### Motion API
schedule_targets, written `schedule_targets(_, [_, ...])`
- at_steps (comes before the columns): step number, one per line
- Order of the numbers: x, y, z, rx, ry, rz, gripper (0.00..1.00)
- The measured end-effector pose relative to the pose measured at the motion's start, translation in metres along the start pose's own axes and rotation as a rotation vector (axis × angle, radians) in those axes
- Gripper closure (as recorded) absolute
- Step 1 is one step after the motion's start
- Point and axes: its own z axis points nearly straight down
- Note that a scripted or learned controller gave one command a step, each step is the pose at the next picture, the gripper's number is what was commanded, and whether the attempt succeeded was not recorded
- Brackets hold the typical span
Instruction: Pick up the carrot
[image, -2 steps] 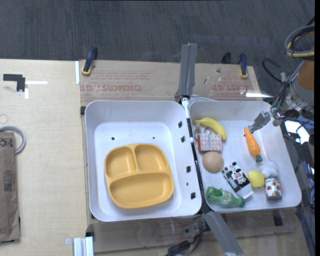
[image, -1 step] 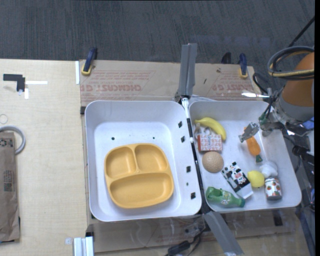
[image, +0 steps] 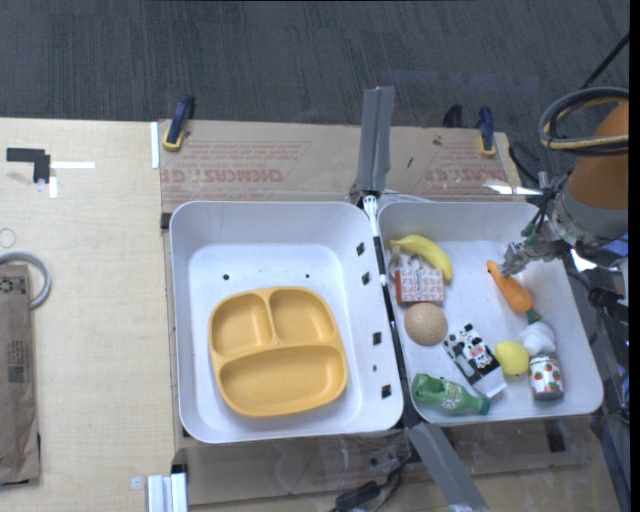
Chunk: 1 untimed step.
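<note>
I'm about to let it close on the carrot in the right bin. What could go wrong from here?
1. The gripper sits over the top end of the small orange carrot, not its middle, so a pinch may slip off or tip it.
2. The carrot lies close to the right white bin's far-right wall, leaving little room for a finger on that side.
3. A small white-capped object lies just below the carrot's lower end and could get nudged.

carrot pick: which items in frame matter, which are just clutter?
Matters:
- carrot, right bin, near its far right side
- gripper, just above the carrot's upper end
- right bin, holds the carrot

Clutter:
- banana
- brown ball
- lemon
- green packet
- small jar
- black-and-white box
- yellow divided plate in the left bin
</note>
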Motion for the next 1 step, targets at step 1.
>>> schedule_targets(1, [0.0003,-0.0001,0.0002,0.001,0.001,0.0,0.0])
